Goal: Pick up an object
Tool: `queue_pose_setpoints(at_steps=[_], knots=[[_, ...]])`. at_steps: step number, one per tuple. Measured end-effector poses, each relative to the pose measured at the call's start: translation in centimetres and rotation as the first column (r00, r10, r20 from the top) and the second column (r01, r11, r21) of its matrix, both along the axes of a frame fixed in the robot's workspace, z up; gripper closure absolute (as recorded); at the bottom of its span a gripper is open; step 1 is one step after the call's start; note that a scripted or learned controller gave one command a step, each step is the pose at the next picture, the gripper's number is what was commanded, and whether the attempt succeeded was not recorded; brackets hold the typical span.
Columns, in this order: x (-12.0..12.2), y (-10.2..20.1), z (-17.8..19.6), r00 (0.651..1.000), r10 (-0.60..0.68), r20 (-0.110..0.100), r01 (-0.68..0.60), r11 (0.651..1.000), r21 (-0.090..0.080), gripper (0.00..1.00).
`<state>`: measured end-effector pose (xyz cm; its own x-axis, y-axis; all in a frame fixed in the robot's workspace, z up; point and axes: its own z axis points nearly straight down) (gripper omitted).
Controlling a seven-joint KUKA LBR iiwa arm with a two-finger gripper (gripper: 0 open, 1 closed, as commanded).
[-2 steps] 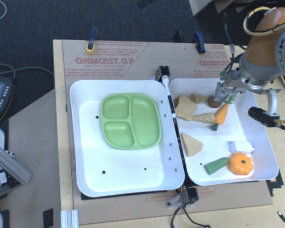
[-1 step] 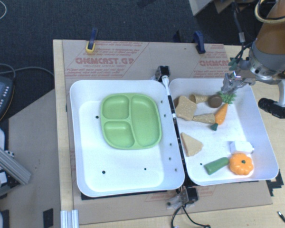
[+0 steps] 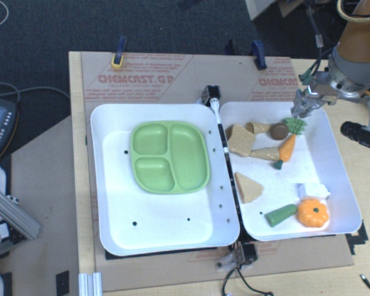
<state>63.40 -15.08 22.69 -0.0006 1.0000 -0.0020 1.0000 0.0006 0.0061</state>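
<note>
Carrot (image 3: pixel 287 147) lies in the right bin (image 3: pixel 339 165), orange body slanting down from its green leafy top, and everything else is placed here against it. The gripper (image 3: pixel 304 106) hangs just above that leafy top, at the bin's far edge; its fingers are too small and blurred to say whether they are spread or closed, and nothing can be seen between them. Just left of the carrot's top sits a brown round piece (image 3: pixel 279 131), perhaps a mushroom or a bun. Further left lie tan bread-like slices (image 3: pixel 241 140), and a tan wedge (image 3: pixel 249 187) rests below and to the left. Below the carrot, near the bin's front, an orange pumpkin (image 3: pixel 312 214) sits beside a green pepper-like piece (image 3: pixel 280 214), with a small white block (image 3: pixel 312 190) just above the pumpkin. Well left of the carrot, the left bin (image 3: pixel 111 208) holds a green divided plate (image 3: pixel 170 157). Both bins stand on the desk (image 3: pixel 80 134).
</note>
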Motion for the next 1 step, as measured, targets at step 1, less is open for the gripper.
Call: queue_pose_setpoints(at_steps=[1], knots=[[-2.69, 5.64, 0.33, 1.000, 0.004, -0.009, -0.004, 1.000, 0.005, 1.00]])
